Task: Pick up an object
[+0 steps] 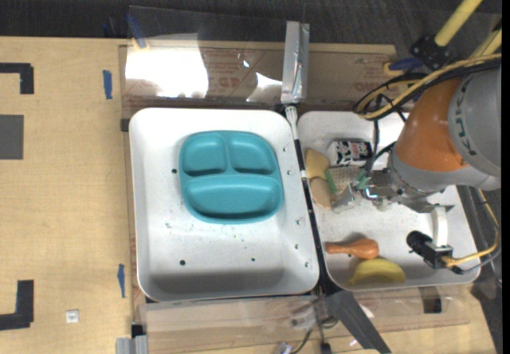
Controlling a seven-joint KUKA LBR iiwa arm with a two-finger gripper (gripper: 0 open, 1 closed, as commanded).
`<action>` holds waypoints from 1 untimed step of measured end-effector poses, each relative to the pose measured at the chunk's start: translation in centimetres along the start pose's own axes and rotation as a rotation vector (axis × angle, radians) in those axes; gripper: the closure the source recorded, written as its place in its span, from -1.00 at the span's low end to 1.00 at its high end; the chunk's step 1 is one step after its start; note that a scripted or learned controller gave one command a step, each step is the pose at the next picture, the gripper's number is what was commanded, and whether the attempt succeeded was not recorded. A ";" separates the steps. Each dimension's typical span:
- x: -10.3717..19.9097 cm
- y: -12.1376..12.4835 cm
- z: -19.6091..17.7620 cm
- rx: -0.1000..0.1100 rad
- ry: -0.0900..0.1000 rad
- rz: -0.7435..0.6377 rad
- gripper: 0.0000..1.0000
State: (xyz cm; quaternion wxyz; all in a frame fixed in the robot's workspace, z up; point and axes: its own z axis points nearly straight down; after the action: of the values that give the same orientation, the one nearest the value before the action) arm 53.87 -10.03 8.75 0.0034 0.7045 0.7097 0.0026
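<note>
Reaching into the right bin [446, 261], my pincer [355, 189], its state untellable, hovers above the orange drumstick [355, 248] lying left-right; a teal tray [231, 175] fills the left bin [155, 249].

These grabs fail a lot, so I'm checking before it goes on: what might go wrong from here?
The gripper is low in the right bin, amid crowded things: a tan piece and a small printed pack. It may nudge both, or catch none. Cables trail near the bin's rim and might snag.
</note>
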 end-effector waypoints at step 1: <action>0.1 6.6 0.1 0.005 0.001 0.095 -1.00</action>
State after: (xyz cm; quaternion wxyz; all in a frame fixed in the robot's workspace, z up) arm 60.52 -9.93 8.66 0.0011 0.7373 0.6755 0.0013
